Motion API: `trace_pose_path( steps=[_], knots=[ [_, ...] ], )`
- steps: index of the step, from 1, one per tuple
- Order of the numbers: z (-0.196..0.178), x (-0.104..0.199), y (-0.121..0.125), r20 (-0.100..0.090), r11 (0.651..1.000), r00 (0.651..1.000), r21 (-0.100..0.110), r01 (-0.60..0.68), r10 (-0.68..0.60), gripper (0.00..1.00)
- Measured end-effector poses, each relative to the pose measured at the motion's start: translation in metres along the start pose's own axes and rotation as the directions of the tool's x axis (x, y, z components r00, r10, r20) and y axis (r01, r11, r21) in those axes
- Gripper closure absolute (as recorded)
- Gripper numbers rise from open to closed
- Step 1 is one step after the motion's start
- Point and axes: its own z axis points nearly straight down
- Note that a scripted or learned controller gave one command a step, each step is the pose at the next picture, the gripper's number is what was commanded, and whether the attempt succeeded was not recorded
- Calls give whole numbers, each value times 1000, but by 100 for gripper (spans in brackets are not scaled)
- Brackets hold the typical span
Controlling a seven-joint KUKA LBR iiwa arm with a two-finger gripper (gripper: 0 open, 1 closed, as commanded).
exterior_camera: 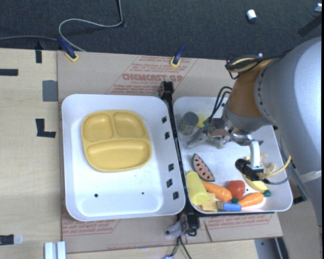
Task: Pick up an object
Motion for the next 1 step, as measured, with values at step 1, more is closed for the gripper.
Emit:
trace_pose_path(
  steps=[1],
  knots=[
    [0,2,27,0,1000,1000,0,0,0,0]
  ],
)
